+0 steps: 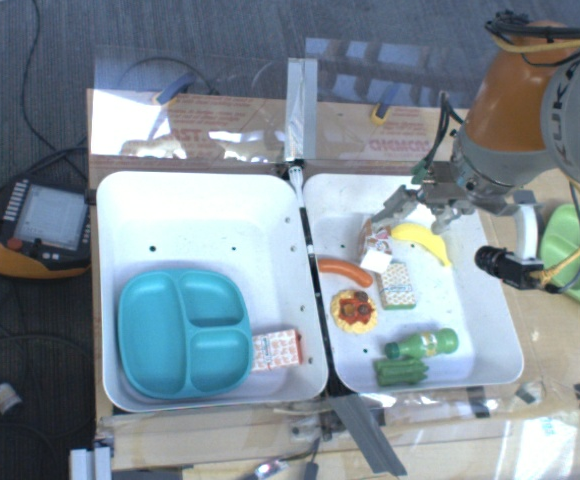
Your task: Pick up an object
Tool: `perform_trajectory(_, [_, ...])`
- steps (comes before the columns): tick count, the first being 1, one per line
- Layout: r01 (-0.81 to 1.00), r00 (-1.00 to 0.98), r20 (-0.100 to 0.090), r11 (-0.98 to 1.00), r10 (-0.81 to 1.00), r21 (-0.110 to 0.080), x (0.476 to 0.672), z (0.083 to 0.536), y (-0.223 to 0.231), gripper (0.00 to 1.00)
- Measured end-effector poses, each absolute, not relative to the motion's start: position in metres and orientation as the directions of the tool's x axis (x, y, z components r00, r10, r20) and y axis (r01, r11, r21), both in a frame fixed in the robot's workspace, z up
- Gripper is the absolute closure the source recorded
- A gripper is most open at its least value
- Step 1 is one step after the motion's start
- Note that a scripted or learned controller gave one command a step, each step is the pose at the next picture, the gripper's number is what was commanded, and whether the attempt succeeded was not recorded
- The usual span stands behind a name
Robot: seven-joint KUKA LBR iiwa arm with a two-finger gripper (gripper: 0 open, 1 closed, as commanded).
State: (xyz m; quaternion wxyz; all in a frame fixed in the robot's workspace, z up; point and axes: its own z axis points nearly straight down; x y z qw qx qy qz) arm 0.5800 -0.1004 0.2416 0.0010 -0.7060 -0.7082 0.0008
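reaching in from three o'clock, my grey arm with its orange band (515,83) hangs over the upper part of the right bin (500,353), and my claw (415,206) sits above the things gathered there. its fingers look spread apart, one dark fingertip (385,211) pointing toward nine o'clock and the other nearer the banana; i see nothing gripped between them.

just under the claw, toward five o'clock, lies a yellow banana (425,242). beside it at nine o'clock is a small reddish packet (375,243) with a white tag (375,261) touching its lower edge. an orange sausage (344,270) lies slantwise at eight o'clock from the claw, near the bin's left wall. below the tag stands a small patterned carton (398,286), and at its seven o'clock a round pizza toy (355,310). farther toward six o'clock a green bottle (423,345) lies on its side, with a dark green vegetable (401,371) just beneath it, near the bin's front wall.

the left bin (170,208) holds a teal divided plate (184,331) in its lower half, and a small red and white box (277,349) touches the plate's right edge at three o'clock.

on the floor at nine o'clock from the tabletop rests a handheld controller with a screen (32,226).
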Motion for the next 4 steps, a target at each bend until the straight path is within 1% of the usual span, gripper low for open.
perform_trajectory(1, [1.000,0.023,-0.001,-0.023,1.000,-0.002,0.585,0.248,-0.167,0.00])
perform_trajectory(2, [0.994,0.112,-0.003,-0.112,0.994,-0.003,0.613,0.162,-0.211,0.00])
perform_trajectory(3, [0.998,0.057,0.005,-0.057,0.998,0.005,0.622,0.097,-0.209,0.00])
perform_trajectory(4, [0.998,0.056,0.003,-0.056,0.998,0.000,0.621,0.105,-0.209,1.00])
